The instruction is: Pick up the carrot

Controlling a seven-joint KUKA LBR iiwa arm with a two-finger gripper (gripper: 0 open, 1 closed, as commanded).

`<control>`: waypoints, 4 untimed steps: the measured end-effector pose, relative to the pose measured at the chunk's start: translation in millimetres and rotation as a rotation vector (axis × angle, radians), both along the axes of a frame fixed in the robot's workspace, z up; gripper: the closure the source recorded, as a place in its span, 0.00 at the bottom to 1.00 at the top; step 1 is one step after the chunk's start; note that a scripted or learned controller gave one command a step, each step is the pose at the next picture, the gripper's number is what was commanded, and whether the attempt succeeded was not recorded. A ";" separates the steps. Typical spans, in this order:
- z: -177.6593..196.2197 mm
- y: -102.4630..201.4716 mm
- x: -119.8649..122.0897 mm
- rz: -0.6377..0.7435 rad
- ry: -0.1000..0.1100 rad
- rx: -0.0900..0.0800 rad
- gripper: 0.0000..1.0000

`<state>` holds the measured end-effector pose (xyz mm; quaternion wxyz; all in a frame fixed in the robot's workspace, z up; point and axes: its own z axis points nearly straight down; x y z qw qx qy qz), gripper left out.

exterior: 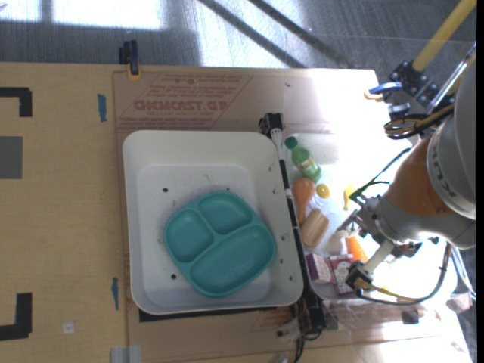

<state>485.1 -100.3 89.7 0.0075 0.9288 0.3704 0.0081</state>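
The carrot (304,194), an orange tapered piece, lies in the right bin close to its left wall, below a green bottle (302,159). My gripper (349,238) is low over the right bin, to the right of and a little below the carrot, apart from it. Glare washes out that bin, so the gripper's tip is hard to read. A small orange and white piece (355,248) shows right at the gripper; I cannot tell whether it is held.
A tan bun (314,228) lies just below the carrot, with a small yellow item (323,191) to its right. A pink packet (331,268) sits at the bin's near side. The left bin (144,203) holds a teal divided plate (220,242).
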 end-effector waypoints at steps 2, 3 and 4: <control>-0.2 -0.6 0.5 -0.371 -0.013 -0.011 0.00; 13.7 -6.3 5.8 -0.368 -0.034 -0.024 1.00; 9.6 -1.6 1.6 -0.369 -0.014 -0.012 0.00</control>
